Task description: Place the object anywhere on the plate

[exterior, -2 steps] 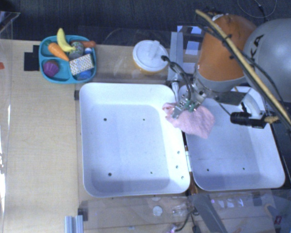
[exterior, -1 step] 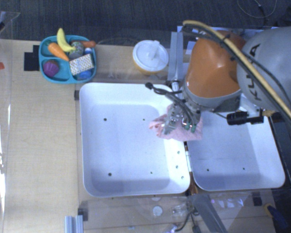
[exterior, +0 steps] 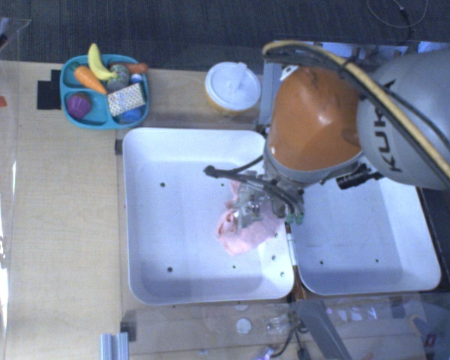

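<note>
Two shallow white bins sit side by side on a pale wooden bench, with dark carpet across the top of the frame. From the right, the grey arm point(exterior: 405, 118) with its orange band leans over the left bin point(exterior: 165, 208), wrist pointing straight down, presumably because a top-down reach suits a soft thing lying flat. Its gripper point(exterior: 251, 210) hangs at the right-centre of that bin, directly over a crumpled pink cloth point(exterior: 240, 235), which looks to be the object to be moved. Metal and cloth overlap here, so whether the claw is wide, narrow or pinching fabric cannot be told. The cloth rests on the bin floor, close to the wall shared with the right bin point(exterior: 375, 268). At upper left of the frame, outside both bins, a blue divided plate point(exterior: 67, 118) already carries a toy banana point(exterior: 99, 62), a carrot point(exterior: 88, 79) and other small items; the crowding leaves little free room. A white lidded cup point(exterior: 232, 86) stands just above the left bin. Judging by this layout, the placing step is not yet done.
</note>
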